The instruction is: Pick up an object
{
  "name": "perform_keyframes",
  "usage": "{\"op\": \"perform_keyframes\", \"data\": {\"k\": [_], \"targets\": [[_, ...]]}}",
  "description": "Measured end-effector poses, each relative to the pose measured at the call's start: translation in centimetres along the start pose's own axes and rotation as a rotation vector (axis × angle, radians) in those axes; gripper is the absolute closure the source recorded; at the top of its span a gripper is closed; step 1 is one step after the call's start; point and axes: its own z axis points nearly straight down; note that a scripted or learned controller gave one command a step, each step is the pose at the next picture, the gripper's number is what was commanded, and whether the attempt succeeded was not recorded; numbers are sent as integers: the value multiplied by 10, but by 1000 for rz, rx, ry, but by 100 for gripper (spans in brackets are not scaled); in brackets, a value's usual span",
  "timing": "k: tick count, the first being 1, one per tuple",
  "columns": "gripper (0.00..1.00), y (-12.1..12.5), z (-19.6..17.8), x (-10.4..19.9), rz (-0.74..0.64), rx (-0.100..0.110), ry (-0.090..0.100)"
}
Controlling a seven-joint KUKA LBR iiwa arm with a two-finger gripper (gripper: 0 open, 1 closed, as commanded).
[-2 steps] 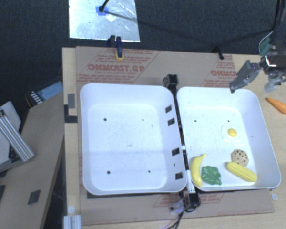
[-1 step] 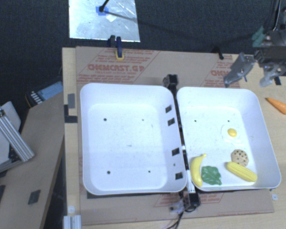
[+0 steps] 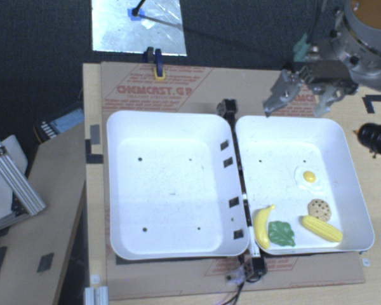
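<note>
Objects for picking lie in the lower right of the frame, all inside the right-hand shallow white plastic bin (image 3: 286, 138). You will find a white-and-yellow toy fried egg (image 3: 308, 177) toward that bin's right side. Below it sits a round tan cookie with dark specks (image 3: 319, 209), and just below the cookie, nearly touching it, a yellow toy corn cob (image 3: 322, 229) lies at a slant. At the bin's lower left edge a yellow toy banana (image 3: 262, 226) curves upward, and a flat green leafy piece (image 3: 281, 234) rests against its right side.

The left-hand shallow white plastic bin (image 3: 168, 180) fills the centre left of the frame, joined to the right bin along a dark hinged seam.

Your grey arm with the orange band (image 3: 373, 8) enters at the upper right corner. Its wrist angles down and to the left, ending in the two-finger metal gripper (image 3: 300, 101), which hangs above the bench just past the right bin's upper rim, well apart from the toys. The two fingers point downward and are spread apart, with nothing between them.

A shiny square foil sheet (image 3: 138, 18) lies at the top of the frame, left of centre, on the dark floor.
</note>
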Motion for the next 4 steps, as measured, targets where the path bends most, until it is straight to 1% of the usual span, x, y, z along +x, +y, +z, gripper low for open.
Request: {"op": "perform_keyframes", "data": {"k": [1,2,3,4], "targets": [[0,-1,179,20,9,17,-4],[0,43,326,51,8,13,-4],[100,45,307,49,12,1,-1],[100,88,365,55,10,4,-2]]}}
